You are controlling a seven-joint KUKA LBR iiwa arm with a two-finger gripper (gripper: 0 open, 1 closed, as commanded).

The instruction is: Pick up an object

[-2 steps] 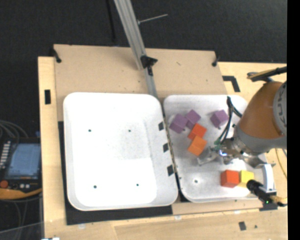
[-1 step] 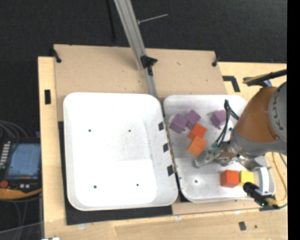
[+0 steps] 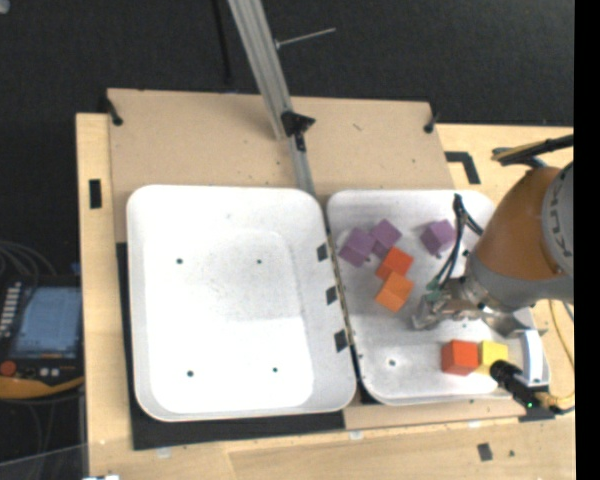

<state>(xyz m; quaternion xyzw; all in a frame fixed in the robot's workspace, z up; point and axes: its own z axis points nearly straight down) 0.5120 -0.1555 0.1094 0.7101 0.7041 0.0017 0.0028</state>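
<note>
Two shallow white bins sit side by side on the surface, and we find every candidate object gathered in the right bin; the left bin serves, in our judgement, as the other half of a paired pick area. Within the right bin we record three purple blocks: two close together near the bin's upper left, and a third purple block set apart toward the arm. Just below them lie two orange blocks, stacked loosely in line and near the purple pair. A red-orange block and a yellow block rest touching or nearly touching near the bin's lower right rim. The tool is low over the bin floor, between the orange pair and the red-orange block, apart from both as far as we can judge. We cannot tell how far its grasping parts are spread, and we see nothing clamped in it. We judge the pick not yet achieved; the scattered layout leaves room to descend on a single block.
</note>
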